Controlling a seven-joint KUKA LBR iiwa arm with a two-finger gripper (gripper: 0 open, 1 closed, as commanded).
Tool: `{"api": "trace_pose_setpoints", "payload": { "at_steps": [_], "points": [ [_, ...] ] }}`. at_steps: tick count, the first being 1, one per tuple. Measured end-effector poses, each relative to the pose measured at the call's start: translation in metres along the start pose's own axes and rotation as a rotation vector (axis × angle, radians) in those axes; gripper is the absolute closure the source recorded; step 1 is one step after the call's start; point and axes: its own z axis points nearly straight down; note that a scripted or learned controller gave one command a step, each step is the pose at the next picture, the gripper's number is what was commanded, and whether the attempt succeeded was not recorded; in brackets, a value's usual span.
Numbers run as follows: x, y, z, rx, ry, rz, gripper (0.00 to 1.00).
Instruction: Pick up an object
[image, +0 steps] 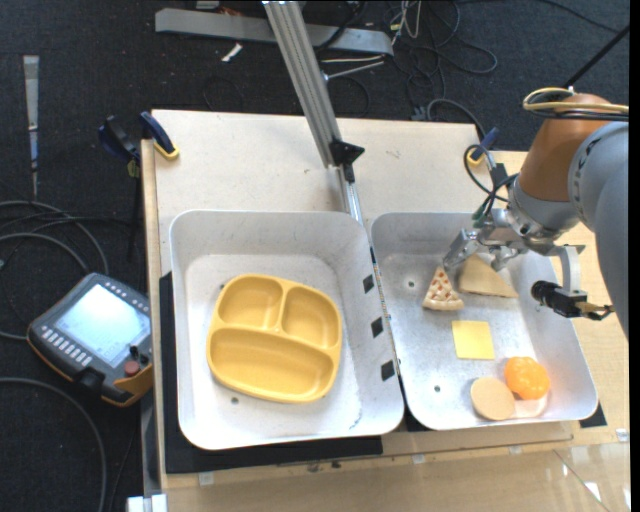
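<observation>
My gripper (478, 258) hangs low over the back of the right bin (420, 400), reaching in from the right, and its fingers stand open. One fingertip (456, 252) is just above a toy pizza slice (441, 290). The other is over a tan wedge (490, 283) that lies right of the pizza slice. Nothing is between the fingers. Nearer the front lie a yellow square slice (473, 339), an orange ball (526, 377) and a tan round disc (491, 398).
The left bin (190, 300) holds a yellow divided plate (275, 337). A slanted metal pole (315, 90) rises from the back where the two bins meet. A teach pendant (95, 335) lies on the floor to the left.
</observation>
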Motion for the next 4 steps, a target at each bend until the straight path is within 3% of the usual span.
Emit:
{"api": "trace_pose_setpoints", "payload": {
  "at_steps": [1,4],
  "points": [
    [0.000,0.001,-0.012,-0.004,-0.001,-0.001,1.00],
    [-0.009,-0.004,-0.167,-0.008,-0.001,0.002,1.00]
  ]
}}
